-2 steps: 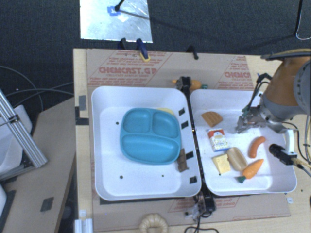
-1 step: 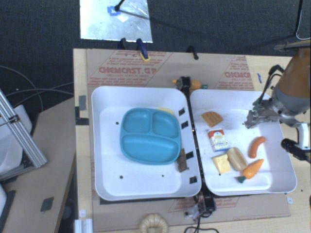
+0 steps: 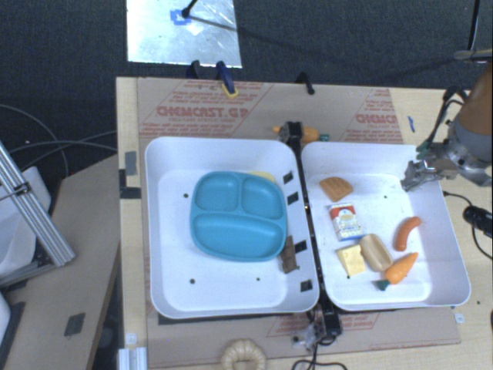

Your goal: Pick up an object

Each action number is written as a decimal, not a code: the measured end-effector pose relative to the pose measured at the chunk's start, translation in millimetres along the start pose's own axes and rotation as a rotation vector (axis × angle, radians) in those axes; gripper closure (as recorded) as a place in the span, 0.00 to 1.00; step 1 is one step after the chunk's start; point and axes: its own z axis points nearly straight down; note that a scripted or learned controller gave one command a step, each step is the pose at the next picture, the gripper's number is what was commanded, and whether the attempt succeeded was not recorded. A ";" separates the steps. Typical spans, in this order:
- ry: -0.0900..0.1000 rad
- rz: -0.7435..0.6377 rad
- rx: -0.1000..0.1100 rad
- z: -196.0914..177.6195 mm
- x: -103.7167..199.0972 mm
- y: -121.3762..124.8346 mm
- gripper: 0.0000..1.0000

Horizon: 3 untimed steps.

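The right bin (image 3: 383,169) holds several toy foods: a tan cracker-like piece (image 3: 337,188), a red and white box (image 3: 347,222), a yellow cheese wedge (image 3: 351,260), a beige bun (image 3: 376,251), an orange sausage (image 3: 407,233) and a carrot (image 3: 399,269). My gripper (image 3: 416,174) hangs over the bin's far right edge, up and right of the sausage and apart from every item. Nothing shows in its grasp.
A blue divided plate (image 3: 237,215) lies in the left bin (image 3: 166,237), with a small brown piece (image 3: 289,257) by its right rim and a yellow bit (image 3: 264,176) behind it. The divider (image 3: 302,206) with black clips separates the bins. Cables run at the right.
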 end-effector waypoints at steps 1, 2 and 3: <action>0.000 -0.001 0.001 -30.9 -0.5 1.7 1.00; 0.004 -0.005 0.007 -20.0 48.7 -11.9 1.00; 0.005 -0.007 0.005 -35.0 97.6 -22.9 1.00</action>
